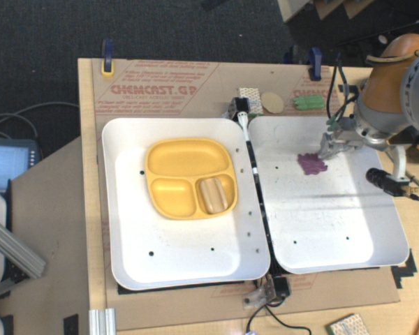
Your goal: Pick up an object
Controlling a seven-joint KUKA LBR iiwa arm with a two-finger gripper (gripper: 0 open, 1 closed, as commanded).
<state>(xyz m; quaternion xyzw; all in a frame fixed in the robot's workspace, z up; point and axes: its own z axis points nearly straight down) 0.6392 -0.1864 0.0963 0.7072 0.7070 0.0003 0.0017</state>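
Look to the right bin [335, 243]: a small purple object [311, 163] lies on its floor, toward eleven o'clock from the bin's middle. Your gripper [329, 145] sits low over that same corner, just off the purple object at its one o'clock side and very close to it, perhaps touching its edge. You cannot tell how the jaws stand from this angle, and nothing shows between them, so do not count the purple object as held.

The arm [391, 89] comes in from three o'clock, its orange band visible near the top right of the view.

In the left bin [126, 257] you have a yellow divided tray [174, 160] resting near the middle. A tan block [212, 195] lies in the tray's compartment at five o'clock; the other two compartments show bare yellow.

On the board [160, 89] beyond the bins, at twelve o'clock, a round tan disc [272, 103] and a green piece [309, 103] sit close together.
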